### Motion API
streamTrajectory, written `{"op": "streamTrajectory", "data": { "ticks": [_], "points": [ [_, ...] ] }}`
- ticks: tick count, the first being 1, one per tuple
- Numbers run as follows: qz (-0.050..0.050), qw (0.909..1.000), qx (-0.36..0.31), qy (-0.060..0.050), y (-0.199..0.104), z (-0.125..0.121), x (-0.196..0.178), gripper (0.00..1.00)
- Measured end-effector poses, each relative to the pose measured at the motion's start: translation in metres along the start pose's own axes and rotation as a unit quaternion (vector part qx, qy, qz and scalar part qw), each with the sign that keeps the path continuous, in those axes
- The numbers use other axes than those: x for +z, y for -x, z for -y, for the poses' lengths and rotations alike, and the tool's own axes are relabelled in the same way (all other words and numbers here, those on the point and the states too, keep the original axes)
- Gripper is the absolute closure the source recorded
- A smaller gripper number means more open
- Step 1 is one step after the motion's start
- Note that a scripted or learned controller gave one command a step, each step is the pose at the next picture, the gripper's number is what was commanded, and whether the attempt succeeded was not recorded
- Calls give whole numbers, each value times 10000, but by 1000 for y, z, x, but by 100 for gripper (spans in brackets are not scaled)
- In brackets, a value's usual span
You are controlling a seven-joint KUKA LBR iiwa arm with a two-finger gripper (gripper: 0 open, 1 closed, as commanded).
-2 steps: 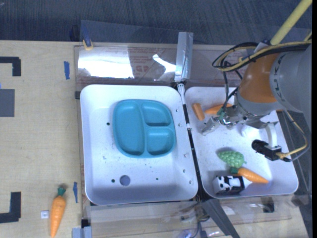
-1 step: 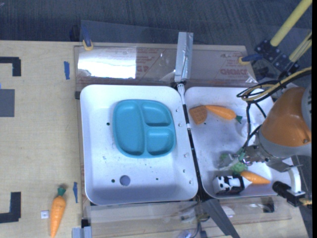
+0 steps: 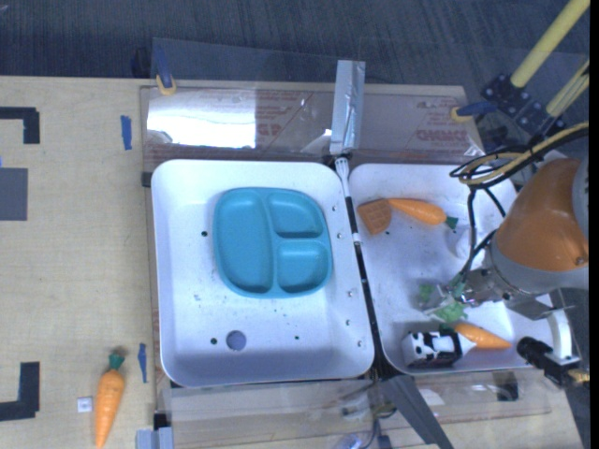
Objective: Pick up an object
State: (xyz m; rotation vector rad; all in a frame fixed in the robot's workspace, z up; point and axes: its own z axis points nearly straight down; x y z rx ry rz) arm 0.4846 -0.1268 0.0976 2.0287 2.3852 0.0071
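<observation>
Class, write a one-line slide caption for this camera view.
KUKA arm reaches into the right bin over carrots, beside the left bin with a blue divided plate; another carrot lies outside.

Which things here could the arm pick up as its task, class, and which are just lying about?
Job:
gripper
carrot
brown piece
second carrot
black-and-white toy
right bin

Lying about:
blue divided plate
left bin
bench carrot

Blue divided plate [image 3: 272, 241] in left bin [image 3: 178, 279]; two carrots [image 3: 417, 211] [image 3: 482, 336], brown block [image 3: 375, 217], black-and-white toy [image 3: 431, 346] in right bin [image 3: 398, 279].
</observation>
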Motion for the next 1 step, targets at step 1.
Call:
{"op": "streamTrajectory", "data": {
  "ticks": [1],
  "points": [
    [-23,9994,342,-17,-38,-49,-89,100]
  ]
}}
